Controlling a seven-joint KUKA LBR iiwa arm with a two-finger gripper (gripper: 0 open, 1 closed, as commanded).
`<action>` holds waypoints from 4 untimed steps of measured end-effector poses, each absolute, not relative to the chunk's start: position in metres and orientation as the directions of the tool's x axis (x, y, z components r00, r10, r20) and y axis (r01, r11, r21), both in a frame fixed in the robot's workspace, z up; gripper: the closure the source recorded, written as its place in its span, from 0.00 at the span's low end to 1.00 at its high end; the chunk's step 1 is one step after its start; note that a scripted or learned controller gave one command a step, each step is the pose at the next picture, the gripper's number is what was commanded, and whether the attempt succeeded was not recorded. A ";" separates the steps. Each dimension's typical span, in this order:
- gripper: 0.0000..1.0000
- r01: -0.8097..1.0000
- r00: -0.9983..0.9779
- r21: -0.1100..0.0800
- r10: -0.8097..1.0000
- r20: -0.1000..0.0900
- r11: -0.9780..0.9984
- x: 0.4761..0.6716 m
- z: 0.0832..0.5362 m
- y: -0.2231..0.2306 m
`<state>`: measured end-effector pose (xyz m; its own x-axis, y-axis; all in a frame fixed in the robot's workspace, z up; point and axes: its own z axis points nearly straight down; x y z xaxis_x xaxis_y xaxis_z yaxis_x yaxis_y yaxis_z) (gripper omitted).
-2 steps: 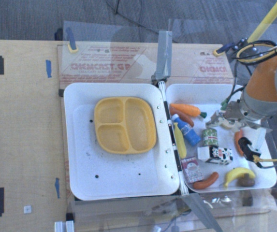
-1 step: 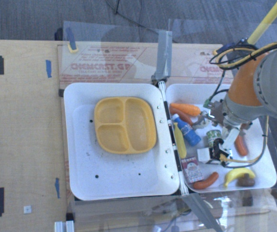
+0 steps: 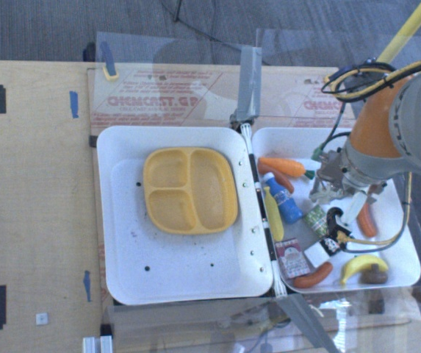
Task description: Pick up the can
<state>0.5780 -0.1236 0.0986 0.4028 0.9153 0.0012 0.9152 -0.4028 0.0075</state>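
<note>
The can (image 3: 315, 218) is small, with a speckled green and pale label. It lies in the right bin (image 3: 410, 259), near the middle, just below the end effector (image 3: 326, 197), which covers its upper end. What shows of it seems to run on a slant, from upper left down to lower right, though too little is clear to be sure of its long axis or which end is the top.

The left bin (image 3: 122, 271) holds a yellow plate (image 3: 190, 190) with three compartments, set toward the bin's upper middle.

The right bin is crowded. A carrot (image 3: 283, 168) lies across the top left, and a blue bottle (image 3: 281, 201) sits just below it, pointing up and left. A long yellow piece (image 3: 274, 221) runs along the bin's left wall. A red and white box (image 3: 292, 259) lies at the lower left, with a sausage (image 3: 314, 276) beside it. A banana (image 3: 361, 265) and a brown lump (image 3: 375, 275) touch at the lower right. A second sausage (image 3: 367, 221) lies right of the can.

Both bins rest on the table (image 3: 34, 197). Whether the end effector is wide or narrow cannot be told.
</note>
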 end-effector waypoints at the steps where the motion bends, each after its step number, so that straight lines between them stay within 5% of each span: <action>1: 0.00 0.915 0.403 0.007 0.915 0.001 -0.403 0.578 0.099 -0.124; 2: 0.00 0.846 0.533 0.006 0.846 0.004 -0.533 0.505 0.088 -0.125; 3: 1.00 0.844 0.536 0.010 0.844 0.004 -0.536 0.506 0.098 -0.127; 4: 0.00 0.844 0.536 0.010 0.845 0.004 -0.536 0.506 0.098 -0.127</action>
<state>0.5061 -0.1268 0.0981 0.5355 0.8445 0.0040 0.8444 -0.5356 0.0096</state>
